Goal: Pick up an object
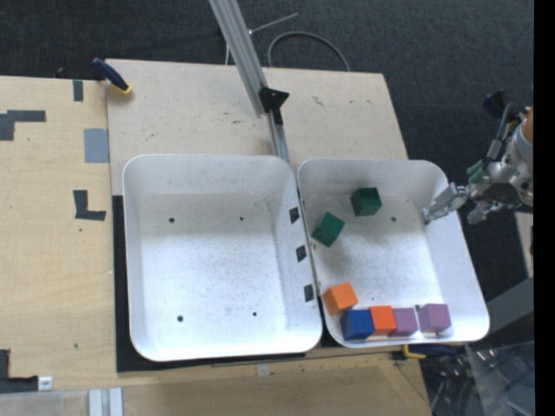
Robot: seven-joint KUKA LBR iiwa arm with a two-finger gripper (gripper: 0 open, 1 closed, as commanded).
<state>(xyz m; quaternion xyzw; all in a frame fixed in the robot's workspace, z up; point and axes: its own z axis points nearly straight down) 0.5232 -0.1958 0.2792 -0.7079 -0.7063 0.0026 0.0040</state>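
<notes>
from my seat the dark green cube (pixel 366 201) looks small and matte, sitting left of the gripper (pixel 444 203) in the right bin (pixel 451 258), well apart from it. the arm reaches in over the bin's right rim, jaws spread and holding nothing.

Blue-yellow clamp (pixel 111 74) on bench corner (pixel 173 102)
</notes>
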